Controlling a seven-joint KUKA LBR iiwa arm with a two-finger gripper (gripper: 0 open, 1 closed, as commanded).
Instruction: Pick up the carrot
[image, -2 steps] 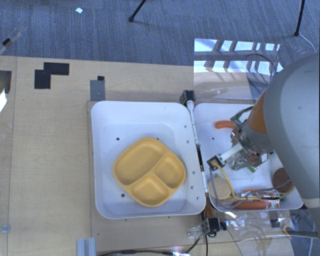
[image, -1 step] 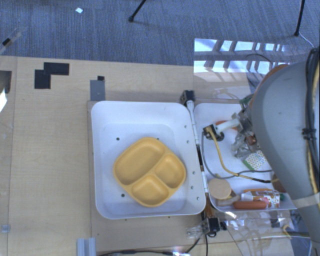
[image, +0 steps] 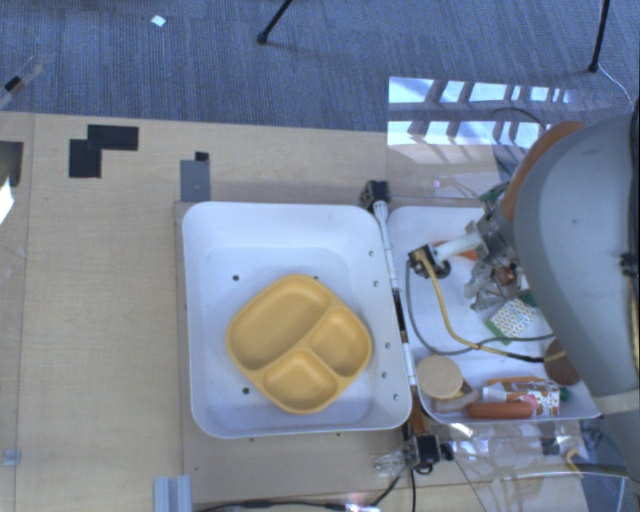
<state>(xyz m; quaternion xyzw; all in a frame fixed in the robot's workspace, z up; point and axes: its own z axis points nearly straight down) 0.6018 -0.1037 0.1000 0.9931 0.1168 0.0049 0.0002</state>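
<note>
**Orange target at the bin's near wall, claw further up the view**

We place the claw over the upper middle of the right bin, amid a tangle of metal parts and a yellow cable that loops across the bin floor. At this resolution we cannot tell whether the claw is spread or pressed together, and we see nothing that is plainly caught in it.

We take the carrot to be the reddish-orange elongated piece along the bin's near wall, at the bottom of the view. That is a judgement, as it is small and soft-edged. It lies apart from the claw, down the picture from it. Its long axis runs roughly left to right across the view, nearly parallel to that wall.

A printed packet sits just beside it on the far side, and a round tan lid-like piece is near its left end. The left bin carries a yellow divided plate.

We judge that the coming move calls for travel toward the near wall and a closing line across the carrot's short width. The wall and the packet leave little room either side.
</note>
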